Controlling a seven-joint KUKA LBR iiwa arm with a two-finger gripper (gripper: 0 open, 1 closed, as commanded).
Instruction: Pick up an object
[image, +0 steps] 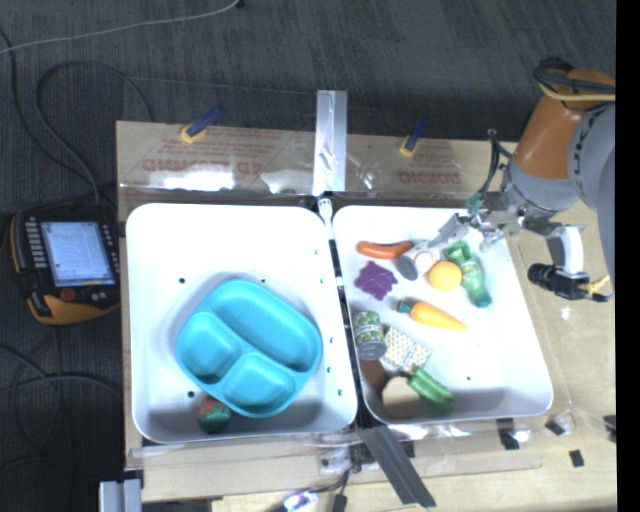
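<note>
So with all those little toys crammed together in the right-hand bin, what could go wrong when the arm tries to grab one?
1. Near the gripper, the yellow ball, green bottle and orange sausage lie close together, so it may pinch two or nudge one aside.
2. The ball is round and could roll away.
3. The carrot tapers, so it might slip out.

The grey arm (575, 150) reaches in from the right, orange band uppermost, its end effector (455, 232) angled down-left.
</note>
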